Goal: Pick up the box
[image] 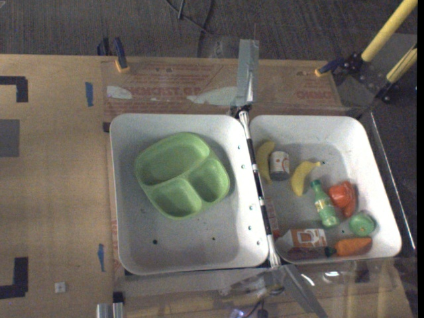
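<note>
The box (305, 238), orange and white, lay flat on the floor of the right bin (358, 130) near its front wall, at about seven o'clock from the bin's middle. Just beside it at three o'clock lay an orange carrot (350, 246), its tip nearly touching the box's end. At one o'clock from the box stood or leaned a green bottle (324, 205), and beyond that, toward the right wall, sat a red-orange item (342, 195) and a round green item (362, 224). At twelve o'clock from the box lay a yellow banana (303, 176), with a small can (279, 165) at eleven o'clock and a second banana (264, 160) against the bin's left wall. At nine o'clock, across the divider, the left bin (132, 244) held a green sectioned plate (182, 174) set toward its back half. Both bins rested on a wooden bench (53, 197). As for the gripper, I could not tell how far open it was or whether it had hold of anything
</note>
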### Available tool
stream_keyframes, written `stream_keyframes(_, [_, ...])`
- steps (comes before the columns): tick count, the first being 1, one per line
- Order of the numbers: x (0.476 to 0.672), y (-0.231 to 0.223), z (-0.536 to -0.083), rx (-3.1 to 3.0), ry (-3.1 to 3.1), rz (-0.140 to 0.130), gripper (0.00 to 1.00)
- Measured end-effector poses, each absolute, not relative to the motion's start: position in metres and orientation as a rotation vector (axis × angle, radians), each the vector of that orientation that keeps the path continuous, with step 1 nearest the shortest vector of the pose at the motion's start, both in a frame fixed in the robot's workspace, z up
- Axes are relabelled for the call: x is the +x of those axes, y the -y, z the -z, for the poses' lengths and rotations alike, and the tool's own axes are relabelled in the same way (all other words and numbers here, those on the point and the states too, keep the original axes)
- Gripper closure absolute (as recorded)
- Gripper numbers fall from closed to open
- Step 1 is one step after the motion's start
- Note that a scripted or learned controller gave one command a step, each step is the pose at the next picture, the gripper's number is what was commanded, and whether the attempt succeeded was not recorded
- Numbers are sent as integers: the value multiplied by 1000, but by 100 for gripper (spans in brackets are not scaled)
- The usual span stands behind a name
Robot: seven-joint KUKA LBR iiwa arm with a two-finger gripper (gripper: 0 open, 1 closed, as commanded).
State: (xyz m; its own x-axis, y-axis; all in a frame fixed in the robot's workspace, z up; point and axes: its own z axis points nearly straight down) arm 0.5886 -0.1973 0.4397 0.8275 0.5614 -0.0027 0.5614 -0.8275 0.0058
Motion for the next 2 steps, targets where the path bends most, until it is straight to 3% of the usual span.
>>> stream_keyframes(1, [589, 197, -439, 2998, -921, 2, 0])
stream_keyframes(2, [546, 221, -217, 3129, -315, 6, 0])
